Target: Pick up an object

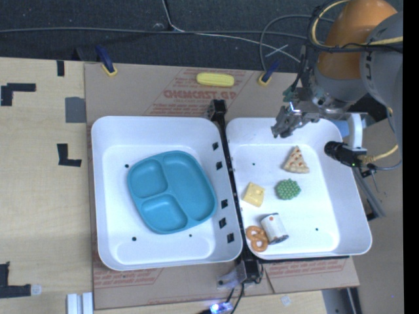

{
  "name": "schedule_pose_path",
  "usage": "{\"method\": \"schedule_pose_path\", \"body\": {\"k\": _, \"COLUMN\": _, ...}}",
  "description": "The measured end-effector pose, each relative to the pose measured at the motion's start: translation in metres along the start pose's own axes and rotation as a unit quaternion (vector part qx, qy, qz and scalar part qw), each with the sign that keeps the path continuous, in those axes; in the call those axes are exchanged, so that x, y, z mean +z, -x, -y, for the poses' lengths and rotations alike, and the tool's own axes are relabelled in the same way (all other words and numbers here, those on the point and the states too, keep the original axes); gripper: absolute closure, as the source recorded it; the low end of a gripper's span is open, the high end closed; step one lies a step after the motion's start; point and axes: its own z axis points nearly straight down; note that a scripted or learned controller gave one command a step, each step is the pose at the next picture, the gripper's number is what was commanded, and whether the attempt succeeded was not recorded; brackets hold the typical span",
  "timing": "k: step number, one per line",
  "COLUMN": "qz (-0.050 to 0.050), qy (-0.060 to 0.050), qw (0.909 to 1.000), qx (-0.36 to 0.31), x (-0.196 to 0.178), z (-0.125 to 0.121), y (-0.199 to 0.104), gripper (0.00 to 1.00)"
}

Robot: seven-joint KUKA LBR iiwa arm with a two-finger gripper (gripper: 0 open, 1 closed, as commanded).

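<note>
The right bin holds a pizza slice, a green broccoli piece, a yellow cheese cube, a pretzel and a small white can. My gripper hangs over the bin's back edge, above and left of the pizza slice, apart from every item. Nothing shows between its dark fingers.
The left bin carries a blue divided plate. A yellow banana-shaped toy lies on the cardboard behind the bins. Clamps and cables run along the bench's back edge. The arm's grey body and orange band fill the upper right.
</note>
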Motion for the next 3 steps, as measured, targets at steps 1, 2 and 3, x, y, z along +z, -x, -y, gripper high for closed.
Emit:
{"method": "schedule_pose_path", "body": {"k": 1, "qz": 0.000, "qy": -0.001, "qw": 1.0000, "qx": -0.002, "x": -0.006, "z": -0.004, "y": -0.050, "gripper": 1.00}}
{"method": "schedule_pose_path", "body": {"k": 2, "qz": 0.000, "qy": -0.001, "qw": 1.0000, "qx": -0.002, "x": -0.008, "z": -0.007, "y": -0.098, "gripper": 1.00}}
{"method": "schedule_pose_path", "body": {"k": 3, "qz": 0.000, "qy": -0.002, "qw": 1.0000, "qx": -0.002, "x": 0.014, "z": -0.014, "y": -0.150, "gripper": 1.00}}
